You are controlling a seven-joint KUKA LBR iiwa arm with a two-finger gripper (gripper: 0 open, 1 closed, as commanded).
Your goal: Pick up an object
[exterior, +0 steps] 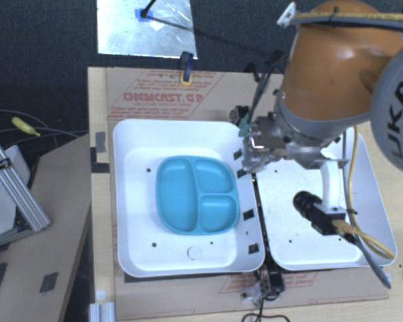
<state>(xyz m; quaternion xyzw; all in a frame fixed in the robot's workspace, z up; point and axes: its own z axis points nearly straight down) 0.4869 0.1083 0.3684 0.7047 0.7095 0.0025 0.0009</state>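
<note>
Tool at left bin right rim, just beside blue plate.

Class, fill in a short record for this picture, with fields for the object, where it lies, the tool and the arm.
object: blue divided plate, three compartments
place: left bin, lying flat on its floor
tool: over the seam between the left bin and the right bin, near the plate's upper right edge
arm: reaches in from the right
plate state: not lifted
</note>
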